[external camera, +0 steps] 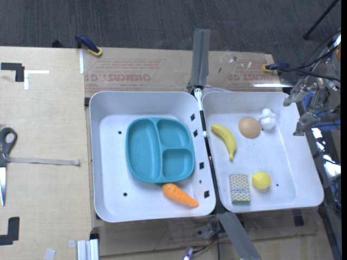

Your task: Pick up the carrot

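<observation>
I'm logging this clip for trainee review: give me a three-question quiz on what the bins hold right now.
1. True or false: the carrot lies inside the blue divided plate.
2. Which bin holds the banana? A) left B) right
3. Fill in: the small box sits beside the ____.

Key: 1 false, it lies on the left bin floor at the plate's near edge; 2 B; 3 lemon.

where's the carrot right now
The carrot lies in the left bin, near its front edge, just below the teal divided plate.
</observation>
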Tool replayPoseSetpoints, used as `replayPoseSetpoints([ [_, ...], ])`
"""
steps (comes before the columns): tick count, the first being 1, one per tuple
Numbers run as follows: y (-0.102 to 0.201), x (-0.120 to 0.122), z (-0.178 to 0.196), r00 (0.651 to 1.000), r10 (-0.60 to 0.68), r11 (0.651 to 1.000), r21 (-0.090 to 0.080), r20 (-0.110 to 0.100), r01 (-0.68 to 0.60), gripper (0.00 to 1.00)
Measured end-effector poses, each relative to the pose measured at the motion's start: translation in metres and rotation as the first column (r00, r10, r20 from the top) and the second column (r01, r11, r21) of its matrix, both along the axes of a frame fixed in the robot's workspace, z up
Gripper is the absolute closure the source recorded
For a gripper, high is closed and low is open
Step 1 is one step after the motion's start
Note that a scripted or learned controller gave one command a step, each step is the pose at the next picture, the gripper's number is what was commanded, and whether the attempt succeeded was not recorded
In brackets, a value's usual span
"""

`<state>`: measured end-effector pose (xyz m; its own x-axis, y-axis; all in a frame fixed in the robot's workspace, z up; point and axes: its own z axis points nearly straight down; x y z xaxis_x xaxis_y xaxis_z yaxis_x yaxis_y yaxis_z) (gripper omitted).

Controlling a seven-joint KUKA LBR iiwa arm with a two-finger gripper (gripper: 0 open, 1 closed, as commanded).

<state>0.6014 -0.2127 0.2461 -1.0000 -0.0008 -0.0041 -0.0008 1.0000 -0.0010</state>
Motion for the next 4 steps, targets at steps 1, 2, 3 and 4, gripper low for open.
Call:
replayPoseSetpoints([
  [1,-0.007,-0.034,-0.141,0.986,0.164,0.986,0.000,-0.001,-0.164,0.00],
  [2,0.026,-0.112,-0.153,0.997,0.077,0.997,0.001,-0.001,-0.077,0.00],
  [3,0.026,-0.112,-0.153,0.997,0.077,0.997,0.001,-0.001,-0.077,0.00],
  [4,0.112,-0.106,-0.154,1.000,0.027,1.000,0.001,0.000,-0.027,0.00],
])
